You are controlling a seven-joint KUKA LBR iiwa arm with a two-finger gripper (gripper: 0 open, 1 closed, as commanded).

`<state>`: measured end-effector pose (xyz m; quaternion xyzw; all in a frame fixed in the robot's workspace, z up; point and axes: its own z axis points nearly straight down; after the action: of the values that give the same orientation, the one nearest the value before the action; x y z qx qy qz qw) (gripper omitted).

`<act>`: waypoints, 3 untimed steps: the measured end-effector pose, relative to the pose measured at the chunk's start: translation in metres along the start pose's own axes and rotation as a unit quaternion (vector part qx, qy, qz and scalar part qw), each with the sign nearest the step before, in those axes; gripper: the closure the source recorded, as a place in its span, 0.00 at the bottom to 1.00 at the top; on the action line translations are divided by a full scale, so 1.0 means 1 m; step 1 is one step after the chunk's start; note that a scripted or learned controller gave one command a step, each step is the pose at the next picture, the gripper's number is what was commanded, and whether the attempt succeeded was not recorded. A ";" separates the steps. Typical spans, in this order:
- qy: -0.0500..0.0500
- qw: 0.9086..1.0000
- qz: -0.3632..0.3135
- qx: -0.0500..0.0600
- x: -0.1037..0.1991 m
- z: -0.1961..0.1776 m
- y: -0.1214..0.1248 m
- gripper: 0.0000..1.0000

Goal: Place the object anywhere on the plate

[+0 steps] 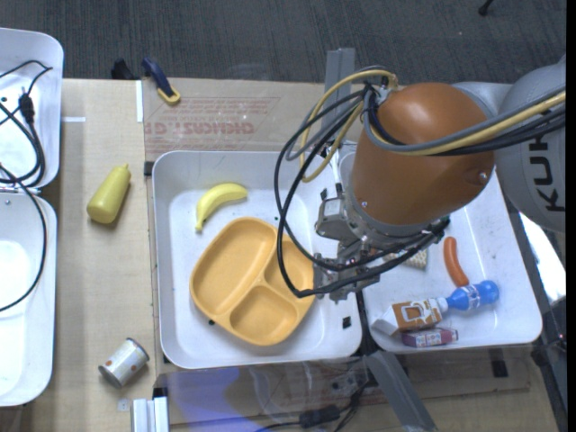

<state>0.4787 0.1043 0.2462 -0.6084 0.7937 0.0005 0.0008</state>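
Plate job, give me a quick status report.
Gripper low at plate's right edge, fingers unclear. Banana beside plate, untouched. Cables drape over plate.

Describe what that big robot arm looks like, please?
The arm is pale grey, with dark lettering on its side and a wide, rounded orange band above the wrist. Black and yellow cables loop from its top down to the dark metal gripper underneath.

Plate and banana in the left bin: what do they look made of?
Plate: likely molded plastic, matte yellow-orange, uniform colour, with soft raised dividers forming compartments. Banana: smooth, evenly yellow with slight sheen and no spots, so probably a plastic toy, though real fruit can't be ruled out.
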 end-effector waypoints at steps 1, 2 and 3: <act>-0.001 1.000 -0.006 0.000 -0.035 -0.011 0.010 1.00; -0.001 0.995 -0.096 0.000 -0.048 -0.029 0.006 1.00; 0.000 0.993 -0.114 -0.001 -0.109 0.018 0.009 1.00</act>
<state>0.4989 0.2121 0.2280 -0.6949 0.7191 0.0016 0.0005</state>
